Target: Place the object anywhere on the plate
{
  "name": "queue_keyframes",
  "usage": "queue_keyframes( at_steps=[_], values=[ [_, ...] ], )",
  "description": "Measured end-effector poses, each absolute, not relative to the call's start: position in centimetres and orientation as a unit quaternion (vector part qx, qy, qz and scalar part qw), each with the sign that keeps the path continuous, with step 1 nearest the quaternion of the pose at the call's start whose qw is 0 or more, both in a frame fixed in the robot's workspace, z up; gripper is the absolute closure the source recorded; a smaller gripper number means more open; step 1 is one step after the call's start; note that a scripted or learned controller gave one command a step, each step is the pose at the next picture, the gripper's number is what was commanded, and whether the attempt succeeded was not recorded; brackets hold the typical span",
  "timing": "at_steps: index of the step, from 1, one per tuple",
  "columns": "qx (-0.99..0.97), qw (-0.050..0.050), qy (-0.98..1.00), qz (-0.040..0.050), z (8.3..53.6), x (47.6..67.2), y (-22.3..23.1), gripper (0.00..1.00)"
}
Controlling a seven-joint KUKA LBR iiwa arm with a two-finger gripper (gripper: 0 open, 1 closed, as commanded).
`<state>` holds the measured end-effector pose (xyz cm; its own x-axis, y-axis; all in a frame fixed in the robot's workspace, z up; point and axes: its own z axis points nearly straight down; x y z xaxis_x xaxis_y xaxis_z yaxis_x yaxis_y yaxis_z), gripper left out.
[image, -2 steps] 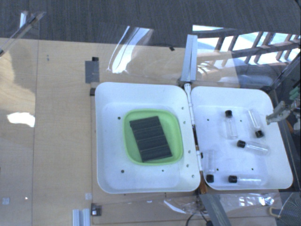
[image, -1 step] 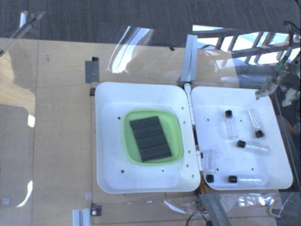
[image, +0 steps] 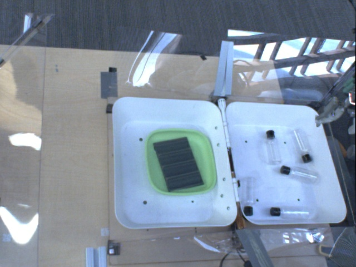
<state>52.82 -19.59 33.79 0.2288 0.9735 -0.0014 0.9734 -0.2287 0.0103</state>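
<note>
A pale wooden bench [image: 67,166] carried two shallow white bins side by side, with dark ribbed flooring beyond its far edge and glare from clear sheeting across the wood. The left bin [image: 128,204] held a green plate [image: 208,160] with rounded corners, sitting roughly in its middle. On that plate lay the object [image: 177,164], a dark grey ribbed rectangular slab, flat, turned slightly off square to the plate and wholly inside the green rim.

The right bin [image: 328,199] held five small clear vials with black caps, all lying on their sides and scattered apart: one [image: 272,149] toward the far left, one [image: 301,141] toward the far right, one [image: 300,174] near the middle, one [image: 247,193] along the near left wall, and one [image: 292,211] by the near wall.

The gripper [image: 328,113] sat at the far right corner of the right bin, over its rim and well apart from the plate and the slab. It was small and partly lost against the clutter behind it, so whether it was open or closed could not be told, and nothing was seen in it
</note>
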Motion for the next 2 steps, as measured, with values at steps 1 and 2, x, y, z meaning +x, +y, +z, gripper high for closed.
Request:
queue_keyframes(
  at_steps=[1,2],
  values=[
    [0.816,0.006,0.578,0.0034,39.2,48.9,-19.7,0.00],
    [0.834,0.002,0.551,0.0016,31.6,48.9,-19.9,0.00]
  ],
)
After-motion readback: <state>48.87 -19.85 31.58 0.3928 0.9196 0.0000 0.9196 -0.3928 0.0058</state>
